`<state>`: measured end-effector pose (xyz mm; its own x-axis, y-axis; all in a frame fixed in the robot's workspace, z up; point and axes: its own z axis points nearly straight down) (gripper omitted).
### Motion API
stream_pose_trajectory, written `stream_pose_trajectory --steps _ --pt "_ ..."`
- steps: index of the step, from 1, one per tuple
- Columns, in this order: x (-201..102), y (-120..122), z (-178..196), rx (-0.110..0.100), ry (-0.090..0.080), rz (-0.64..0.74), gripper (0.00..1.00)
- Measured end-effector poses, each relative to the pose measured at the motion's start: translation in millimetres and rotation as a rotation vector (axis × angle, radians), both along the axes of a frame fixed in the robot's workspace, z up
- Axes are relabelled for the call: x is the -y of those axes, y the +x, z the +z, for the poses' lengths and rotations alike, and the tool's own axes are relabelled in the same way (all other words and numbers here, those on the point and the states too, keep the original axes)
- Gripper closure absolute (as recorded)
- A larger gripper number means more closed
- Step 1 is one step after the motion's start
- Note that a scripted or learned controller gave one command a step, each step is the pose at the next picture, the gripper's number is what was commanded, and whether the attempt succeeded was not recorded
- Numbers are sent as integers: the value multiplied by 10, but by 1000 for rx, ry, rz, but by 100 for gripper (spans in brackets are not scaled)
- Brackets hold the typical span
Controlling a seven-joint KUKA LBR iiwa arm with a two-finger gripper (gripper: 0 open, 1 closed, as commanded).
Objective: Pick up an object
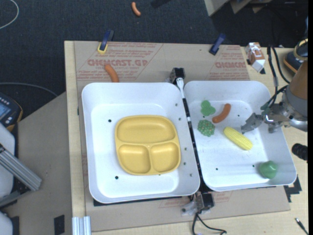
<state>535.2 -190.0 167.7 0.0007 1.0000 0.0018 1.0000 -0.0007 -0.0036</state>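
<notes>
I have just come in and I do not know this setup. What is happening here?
A grey robot arm reaches in from the right over the right bin. Its gripper hovers just right of a yellow corn cob and holds nothing. Nearby lie a sausage, two green vegetables and a green ball. The left bin holds a yellow divided plate.

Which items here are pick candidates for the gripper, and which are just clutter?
In play, in the right bin:
- corn cob
- sausage
- two green leafy pieces
- green round piece
- gripper, just right of the corn cob

Lying about:
- yellow divided plate in the left bin
- orange sausage on the cardboard
- orange piece on the floor
</notes>
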Motion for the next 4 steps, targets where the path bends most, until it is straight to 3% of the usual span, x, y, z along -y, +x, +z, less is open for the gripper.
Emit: stream_pose_trajectory --steps 2,3,4 --pt "55 -91 -853 -1 1 0 0" --pt "62 -79 -725 4 -2 0 100" --pt "64 -29 -93 10 -5 2 100"
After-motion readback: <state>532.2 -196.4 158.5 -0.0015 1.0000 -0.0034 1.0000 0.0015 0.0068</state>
